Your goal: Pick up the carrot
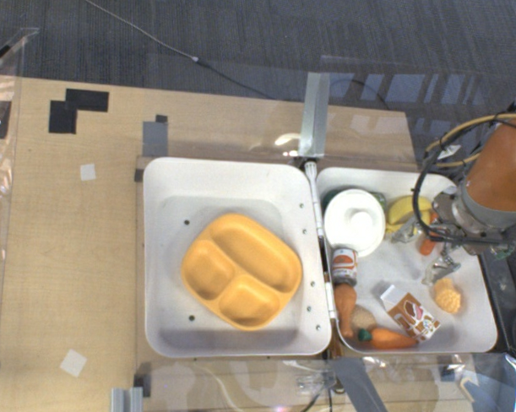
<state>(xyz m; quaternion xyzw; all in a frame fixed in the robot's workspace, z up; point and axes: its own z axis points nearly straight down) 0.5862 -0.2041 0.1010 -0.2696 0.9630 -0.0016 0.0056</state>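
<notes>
Jaws [444, 268] hang over the right bin [482, 335], their state unclear to me, well apart from the carrot [388, 338], which looks light, stiff, smooth; I'd grip mid-body.

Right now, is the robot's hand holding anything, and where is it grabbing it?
It cannot be told. The hand hangs over the right bin; the carrot lies apart near its front edge.
</notes>
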